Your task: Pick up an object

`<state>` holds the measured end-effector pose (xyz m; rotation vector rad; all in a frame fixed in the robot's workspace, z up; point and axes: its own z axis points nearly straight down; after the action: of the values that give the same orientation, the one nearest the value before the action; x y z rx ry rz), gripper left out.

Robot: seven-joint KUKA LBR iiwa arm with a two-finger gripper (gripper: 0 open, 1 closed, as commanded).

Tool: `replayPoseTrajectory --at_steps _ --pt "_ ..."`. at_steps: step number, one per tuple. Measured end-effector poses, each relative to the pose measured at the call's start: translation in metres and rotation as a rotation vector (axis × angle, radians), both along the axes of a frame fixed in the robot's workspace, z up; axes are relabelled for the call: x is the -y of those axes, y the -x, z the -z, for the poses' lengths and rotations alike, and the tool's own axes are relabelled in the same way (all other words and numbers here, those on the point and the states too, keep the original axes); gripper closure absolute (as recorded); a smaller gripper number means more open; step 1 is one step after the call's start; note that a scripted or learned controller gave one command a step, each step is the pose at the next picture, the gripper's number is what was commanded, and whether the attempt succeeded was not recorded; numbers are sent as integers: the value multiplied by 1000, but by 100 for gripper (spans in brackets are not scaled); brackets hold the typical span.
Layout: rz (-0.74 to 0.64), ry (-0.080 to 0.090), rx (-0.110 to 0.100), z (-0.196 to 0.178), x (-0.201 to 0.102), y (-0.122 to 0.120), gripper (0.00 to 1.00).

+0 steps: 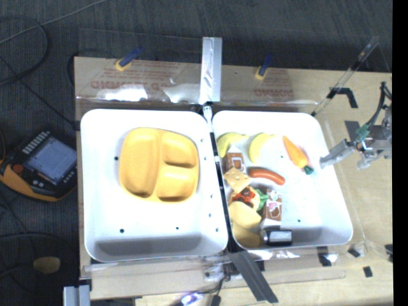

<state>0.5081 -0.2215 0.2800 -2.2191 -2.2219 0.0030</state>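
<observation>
carrot point(295, 153): orange, green tip, lying slantwise in right bin
sausage point(266, 174): red, flat, mid-bin
yellow tray point(158, 163): lying in left bin

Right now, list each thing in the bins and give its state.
Yellow tray: lies flat in the left bin, compartments up.
Carrot: lies loose by itself in the right bin.
Sausage: lies loose beside the pile.
Toy pile: heaped against the right bin's left wall.
Black block: lies at the near wall.
Gripper: outside the bins, to the right, holding nothing visible.
</observation>
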Motion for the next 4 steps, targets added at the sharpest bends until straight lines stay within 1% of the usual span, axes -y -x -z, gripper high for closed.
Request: replayPoseTrajectory --at_steps 1,2,3,4 --pt "-33 -2 -1 168 -59 -27 0" --pt "45 2 10 191 -62 -93 0" --pt "43 4 12 181 -63 -94 100" --pt "35 2 0 65 -120 -113 100"
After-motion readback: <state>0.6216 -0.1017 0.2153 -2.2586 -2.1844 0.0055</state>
